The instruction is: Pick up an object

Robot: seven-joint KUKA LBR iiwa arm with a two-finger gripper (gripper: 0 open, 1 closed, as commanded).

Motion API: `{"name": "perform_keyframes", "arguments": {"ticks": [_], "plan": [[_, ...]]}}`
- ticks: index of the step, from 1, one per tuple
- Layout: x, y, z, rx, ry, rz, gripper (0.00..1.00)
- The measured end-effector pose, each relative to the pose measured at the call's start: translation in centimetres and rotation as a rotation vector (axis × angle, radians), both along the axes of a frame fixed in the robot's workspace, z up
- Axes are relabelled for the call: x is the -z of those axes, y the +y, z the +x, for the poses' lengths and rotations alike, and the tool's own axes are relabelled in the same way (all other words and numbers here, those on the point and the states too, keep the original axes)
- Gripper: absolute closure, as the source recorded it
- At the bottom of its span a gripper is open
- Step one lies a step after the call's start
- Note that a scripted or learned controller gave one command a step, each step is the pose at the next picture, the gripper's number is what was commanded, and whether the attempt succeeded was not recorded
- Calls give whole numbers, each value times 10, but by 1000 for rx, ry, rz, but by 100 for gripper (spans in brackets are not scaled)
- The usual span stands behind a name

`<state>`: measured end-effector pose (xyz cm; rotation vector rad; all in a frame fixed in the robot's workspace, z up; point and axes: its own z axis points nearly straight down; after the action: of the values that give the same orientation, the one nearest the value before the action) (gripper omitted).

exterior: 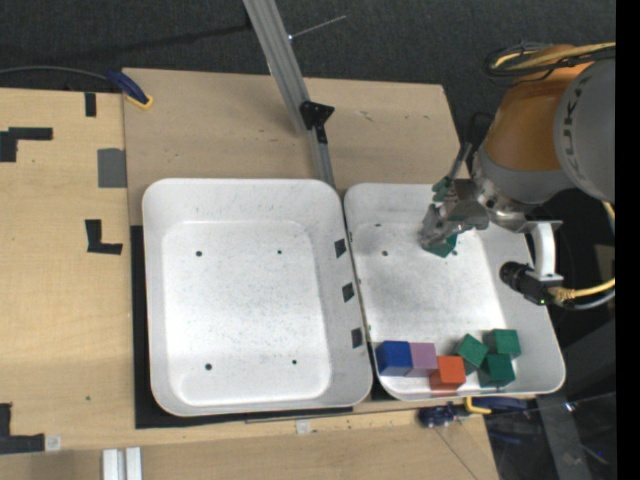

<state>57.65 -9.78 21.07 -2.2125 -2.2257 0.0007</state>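
Table [250, 138]: light wood, surface scuffed, several black tape marks [30, 140] and one grey patch [112, 167] on its left part. Floor [120, 13]: dark grey carpet, seen beyond the far edge and at right. Metal post [280, 53]: grey, rising at a slant from the table's far side. Lighting: even, no hard shadows.

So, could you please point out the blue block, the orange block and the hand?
blue block [394, 356], camera view, top face.
orange block [450, 371], camera view, top face.
hand [440, 234], camera view, between its fingertips.
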Motion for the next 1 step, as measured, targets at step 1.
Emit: {"name": "perform_keyframes", "arguments": {"ticks": [1], "plan": [[-2,61,0,-2,-1,1,100]]}}
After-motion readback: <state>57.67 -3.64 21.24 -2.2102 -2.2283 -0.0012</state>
